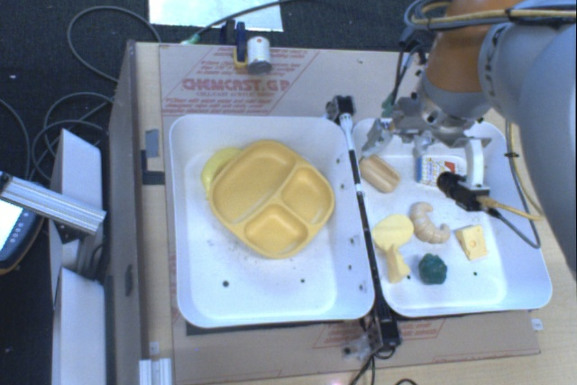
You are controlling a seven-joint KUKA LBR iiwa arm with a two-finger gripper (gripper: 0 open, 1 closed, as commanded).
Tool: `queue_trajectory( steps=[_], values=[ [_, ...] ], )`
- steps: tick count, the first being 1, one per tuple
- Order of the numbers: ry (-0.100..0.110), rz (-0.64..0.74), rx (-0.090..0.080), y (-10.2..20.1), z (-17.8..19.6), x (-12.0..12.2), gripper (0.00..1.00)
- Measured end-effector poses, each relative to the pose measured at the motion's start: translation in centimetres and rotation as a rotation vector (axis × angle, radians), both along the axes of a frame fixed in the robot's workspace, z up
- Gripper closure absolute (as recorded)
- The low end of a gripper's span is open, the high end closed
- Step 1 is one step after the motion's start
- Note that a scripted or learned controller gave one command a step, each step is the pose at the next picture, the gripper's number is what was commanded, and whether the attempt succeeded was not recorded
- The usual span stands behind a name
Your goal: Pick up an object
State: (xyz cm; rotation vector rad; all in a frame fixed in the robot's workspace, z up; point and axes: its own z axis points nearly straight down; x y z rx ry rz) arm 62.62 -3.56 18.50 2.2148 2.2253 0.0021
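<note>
Gripper [424,138] low over the right bin [518,284], at its twelve o'clock edge; finger state impossible to tell, wrist blocking the tips. Just at five o'clock, a white carton [440,168], partly hidden. Bread roll [380,174] at eight o'clock. Further down: shrimp [430,224], cheese wedge [471,242], green lump [433,269]. Yellow tray [270,197] in the left bin [225,284].

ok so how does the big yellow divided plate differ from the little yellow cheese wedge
The yellow divided plastic plate is far larger than the yellow cheese wedge. The plate lies in the left white bin, the wedge in the right white bin. The plate is rounded, shallow and split into three compartments; the wedge is a small angular block. The plate partly covers another yellow item, while the wedge sits alone. Both are yellow and lie untouched by the gripper.
</note>
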Motion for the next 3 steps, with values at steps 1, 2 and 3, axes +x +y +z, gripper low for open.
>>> queue_trajectory(
  steps=[1,2,3],
  values=[
    [0.000,0.000,0.000,0.0,0.0,0.0,0.00],
    [0.000,0.000,0.000,0.0,0.0,0.0,0.00],
    [0.004,-0.003,-0.001,-5.3,-9.2,-0.3,0.00]
  ],
)
